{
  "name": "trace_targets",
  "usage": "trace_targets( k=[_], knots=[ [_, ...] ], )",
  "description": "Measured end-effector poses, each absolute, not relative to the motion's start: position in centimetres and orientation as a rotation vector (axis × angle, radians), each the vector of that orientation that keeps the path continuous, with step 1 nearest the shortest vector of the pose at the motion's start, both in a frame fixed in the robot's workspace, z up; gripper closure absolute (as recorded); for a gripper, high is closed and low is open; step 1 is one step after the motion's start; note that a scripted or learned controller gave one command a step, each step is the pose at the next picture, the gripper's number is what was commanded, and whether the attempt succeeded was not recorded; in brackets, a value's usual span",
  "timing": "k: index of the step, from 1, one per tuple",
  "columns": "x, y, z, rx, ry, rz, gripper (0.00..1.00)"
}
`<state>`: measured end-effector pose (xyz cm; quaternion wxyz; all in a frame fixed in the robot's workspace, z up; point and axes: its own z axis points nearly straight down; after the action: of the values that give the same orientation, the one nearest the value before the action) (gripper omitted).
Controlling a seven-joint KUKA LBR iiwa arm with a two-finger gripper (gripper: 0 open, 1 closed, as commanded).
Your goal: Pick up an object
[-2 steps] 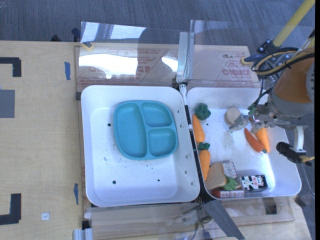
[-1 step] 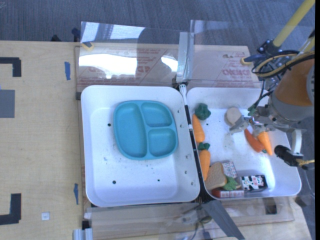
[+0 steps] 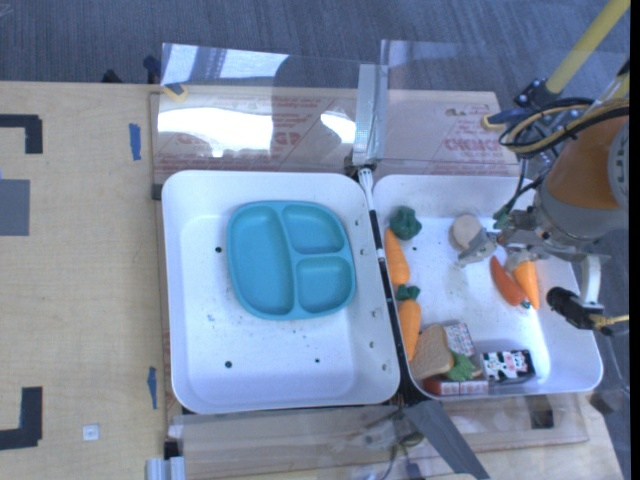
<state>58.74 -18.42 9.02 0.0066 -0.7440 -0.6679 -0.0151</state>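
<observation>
Orange carrot pair (image 3: 517, 280): right bin (image 3: 580, 368), 3 o'clock sector, lying directly under gripper (image 3: 508, 250). Finger state: cannot tell; grip on carrot not confirmed.
Gripper: hangs over right bin, arm entering from 3 o'clock.
Beige round piece (image 3: 465, 231): 12 o'clock of bin, just beside gripper.
Two leafy carrots (image 3: 400, 268): along 9 o'clock wall, end to end.
Bread slice (image 3: 432, 351), small carton (image 3: 506, 365): 6 o'clock edge.
Left bin (image 3: 190, 298): blue divided plate (image 3: 291, 259), centre, toward 12 o'clock.
</observation>
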Motion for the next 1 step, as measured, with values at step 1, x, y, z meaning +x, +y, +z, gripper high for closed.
trace_targets(
  k=[1],
  knots=[
    [58.7, -16.27, 9.05, -2.668, -1.661, -0.025, 0.0]
  ],
)
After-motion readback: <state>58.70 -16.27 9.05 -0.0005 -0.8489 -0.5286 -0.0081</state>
